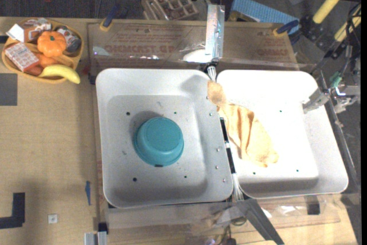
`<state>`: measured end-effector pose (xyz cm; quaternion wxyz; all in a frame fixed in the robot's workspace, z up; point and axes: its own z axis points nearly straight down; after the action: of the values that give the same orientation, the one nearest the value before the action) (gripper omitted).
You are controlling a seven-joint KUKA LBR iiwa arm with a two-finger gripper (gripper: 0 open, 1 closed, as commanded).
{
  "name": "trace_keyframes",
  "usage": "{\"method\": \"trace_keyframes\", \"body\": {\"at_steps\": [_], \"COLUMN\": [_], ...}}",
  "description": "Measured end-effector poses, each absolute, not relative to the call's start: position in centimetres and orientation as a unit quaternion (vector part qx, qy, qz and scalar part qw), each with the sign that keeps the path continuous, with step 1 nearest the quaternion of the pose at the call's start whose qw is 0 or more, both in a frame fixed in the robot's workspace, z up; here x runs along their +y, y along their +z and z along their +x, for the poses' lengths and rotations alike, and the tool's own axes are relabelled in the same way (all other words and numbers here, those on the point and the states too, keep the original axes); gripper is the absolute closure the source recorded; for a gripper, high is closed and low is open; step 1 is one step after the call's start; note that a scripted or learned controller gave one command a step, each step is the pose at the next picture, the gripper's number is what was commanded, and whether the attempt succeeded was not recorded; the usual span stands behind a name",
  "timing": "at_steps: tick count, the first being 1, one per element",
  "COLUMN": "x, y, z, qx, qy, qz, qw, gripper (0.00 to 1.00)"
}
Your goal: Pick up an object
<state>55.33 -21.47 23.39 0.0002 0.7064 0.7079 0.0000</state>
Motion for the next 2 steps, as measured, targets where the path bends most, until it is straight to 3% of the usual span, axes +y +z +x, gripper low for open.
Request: {"method": "trace_keyframes", "body": {"at_steps": [1, 2], "x": [-22.3, -17.9], "y": [26.4, 21.6], "z": [52.7, 60.3], "qx": [0.768, 0.702], "qy": [0.0002, 0.0005], "qz": [0.640, 0.712], "qw": [0.001, 0.002], "gripper": [0.00, 0.00]}}
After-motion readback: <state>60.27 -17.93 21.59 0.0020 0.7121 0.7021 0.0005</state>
